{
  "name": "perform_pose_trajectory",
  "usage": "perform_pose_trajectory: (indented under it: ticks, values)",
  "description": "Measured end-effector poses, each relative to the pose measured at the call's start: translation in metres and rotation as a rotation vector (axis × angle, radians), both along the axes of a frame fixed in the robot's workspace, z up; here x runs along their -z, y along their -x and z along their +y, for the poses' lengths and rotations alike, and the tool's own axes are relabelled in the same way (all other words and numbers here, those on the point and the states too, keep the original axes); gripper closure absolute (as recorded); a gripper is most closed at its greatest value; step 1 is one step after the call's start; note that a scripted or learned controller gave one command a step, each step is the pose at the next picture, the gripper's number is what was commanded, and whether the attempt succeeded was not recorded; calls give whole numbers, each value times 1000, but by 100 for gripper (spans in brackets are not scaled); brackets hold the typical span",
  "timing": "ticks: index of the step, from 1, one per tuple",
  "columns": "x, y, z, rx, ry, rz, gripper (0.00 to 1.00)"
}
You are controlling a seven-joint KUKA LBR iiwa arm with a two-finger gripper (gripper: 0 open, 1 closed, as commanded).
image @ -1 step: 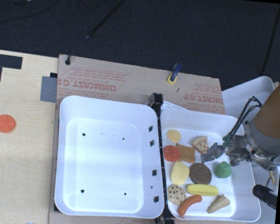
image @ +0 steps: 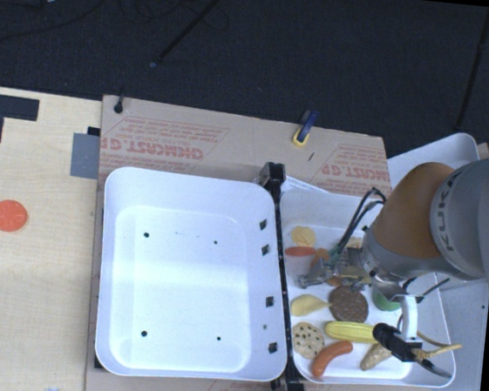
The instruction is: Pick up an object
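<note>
The right bin holds several toy foods. Among them are a yellow chip, a red piece, a pale yellow lump and a dark brown round patty. A speckled cookie, a yellow banana-like piece, an orange sausage, a tan wedge and a green piece lie there too. My gripper hangs low over the bin's middle. It sits just right of the red piece and above the patty. Nothing shows held in it.
The left white bin lies beside the right one, with a black divider clip between them. Cardboard lies under both bins. An orange disc is on the wooden bench at far left.
</note>
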State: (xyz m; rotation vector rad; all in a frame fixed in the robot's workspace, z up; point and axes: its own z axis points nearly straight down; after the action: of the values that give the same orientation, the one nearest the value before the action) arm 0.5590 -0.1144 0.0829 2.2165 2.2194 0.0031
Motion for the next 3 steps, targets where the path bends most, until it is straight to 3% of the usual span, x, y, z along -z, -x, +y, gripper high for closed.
perform_pose_trajectory:
  ticks: [1, 2, 3]
  values:
    - [-5, -50, -12, 1, -2, 3, 0]
    - [-16, -48, -13, 6, -4, 5, 100]
    - [-4, -4, -27, 3, -3, 8, 100]
